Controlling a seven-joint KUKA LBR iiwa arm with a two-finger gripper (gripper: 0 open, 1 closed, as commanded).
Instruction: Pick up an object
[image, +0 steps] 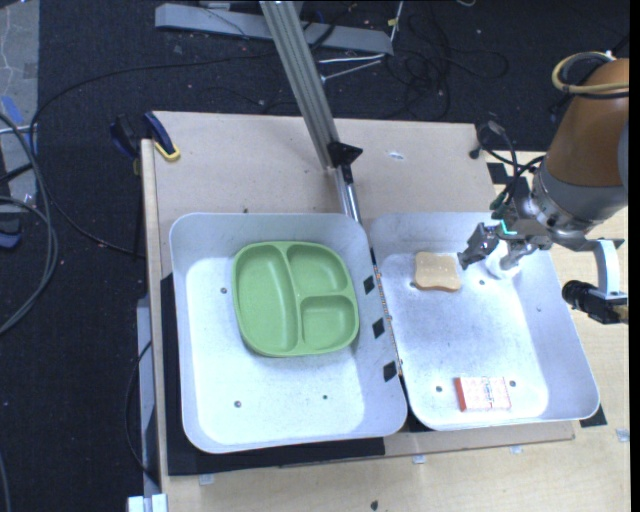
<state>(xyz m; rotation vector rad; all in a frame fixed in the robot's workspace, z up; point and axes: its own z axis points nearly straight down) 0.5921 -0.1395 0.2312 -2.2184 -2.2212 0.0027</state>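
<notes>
The arm reached in from the right, its jaws (487, 250) parted and holding nothing, poised over the right bin (560, 330) just beside a tan bread slice (437, 271) lying flat near that bin's far edge. A small red-and-white box (482, 393) lay near the front edge. The left bin (200, 330) held a green divided plate (296, 298) (three compartments) on the tabletop (250, 170).

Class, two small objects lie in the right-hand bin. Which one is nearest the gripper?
The tan bread-like piece, just left of the gripper. The red-and-white packet lies far off near the bin's front edge.
</notes>
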